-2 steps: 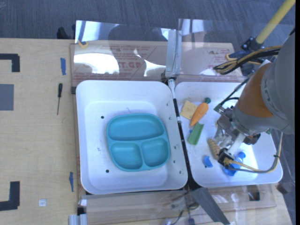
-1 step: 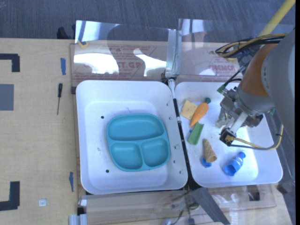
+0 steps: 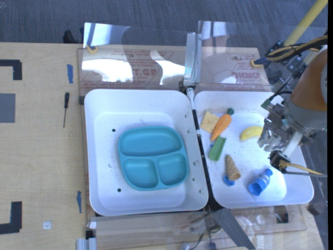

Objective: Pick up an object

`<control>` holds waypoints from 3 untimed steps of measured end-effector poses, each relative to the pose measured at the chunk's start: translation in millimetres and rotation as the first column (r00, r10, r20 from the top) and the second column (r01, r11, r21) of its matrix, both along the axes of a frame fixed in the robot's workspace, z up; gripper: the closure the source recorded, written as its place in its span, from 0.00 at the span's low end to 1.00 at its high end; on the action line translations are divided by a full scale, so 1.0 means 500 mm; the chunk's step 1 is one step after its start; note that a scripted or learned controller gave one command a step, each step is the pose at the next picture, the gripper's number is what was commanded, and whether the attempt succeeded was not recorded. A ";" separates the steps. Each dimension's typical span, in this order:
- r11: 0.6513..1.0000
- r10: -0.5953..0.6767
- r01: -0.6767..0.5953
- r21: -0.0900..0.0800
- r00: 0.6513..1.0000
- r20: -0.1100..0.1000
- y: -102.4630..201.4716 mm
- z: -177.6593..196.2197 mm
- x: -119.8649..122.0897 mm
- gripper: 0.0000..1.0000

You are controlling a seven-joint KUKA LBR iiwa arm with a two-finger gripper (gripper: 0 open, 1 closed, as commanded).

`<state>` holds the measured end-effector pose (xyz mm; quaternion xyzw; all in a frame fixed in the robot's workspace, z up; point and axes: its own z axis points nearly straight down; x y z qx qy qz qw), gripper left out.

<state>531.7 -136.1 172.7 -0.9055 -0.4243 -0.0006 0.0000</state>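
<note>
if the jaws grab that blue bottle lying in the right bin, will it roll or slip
The blue bottle lies on its side on the smooth white bin, so it probably rolls if nudged. Its rounded plastic-looking body may slip; it looks small and likely light.

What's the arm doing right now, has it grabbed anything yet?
Gripper over right bin, nothing seen in it. Banana and blue bottle nearest, both lying loose. Nothing blocking them.

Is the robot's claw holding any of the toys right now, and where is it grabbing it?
Nothing that can be seen. The gripper hangs above the right bin, between the banana and the blue bottle, with no toy between its fingers.
</note>
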 end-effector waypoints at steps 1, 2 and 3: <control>1.000 -0.017 0.017 -0.001 1.000 0.002 -0.015 0.103 0.024 1.00; 0.981 0.196 -0.196 -0.003 0.981 0.001 -0.088 0.220 0.043 1.00; 0.980 0.198 -0.198 -0.002 0.980 -0.001 -0.085 0.218 0.043 0.00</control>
